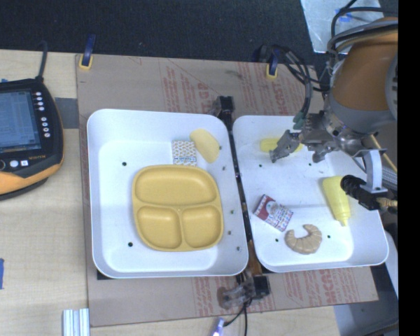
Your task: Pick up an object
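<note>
You are looking down on two shallow white plastic bins sitting side by side on a brown cardboard sheet (161, 75) that is covering the pale wooden bench (28, 257).

The grey arm with the orange band (364, 68) is reaching in from the right and hanging over the far part of the right bin (364, 257). Its two-finger gripper (302, 148) is spreading its dark fingers wide, one tip pointing toward the bin's left side and the other toward its right, and nothing is sitting between them. A small yellow rounded piece (268, 144) is lying just beside the left fingertip, partly hidden by it, so you cannot tell whether they are touching.

Elsewhere in that bin, a yellow plastic squeeze bottle (337, 198) is lying on its side near the right wall, a red and white paper packet (273, 212) is resting near the middle, and a tan croissant-shaped toy (304, 239) is lying close to the near wall.

In the left bin (101, 187), a yellow three-compartment plastic tray (176, 207) is taking up the centre. Behind it, a small white patterned packet (184, 152) is lying beside a pale yellow banana-like piece (206, 145).

A black and orange handheld control pendant (17, 135) with a lit screen is resting on the bench at the far left.
</note>
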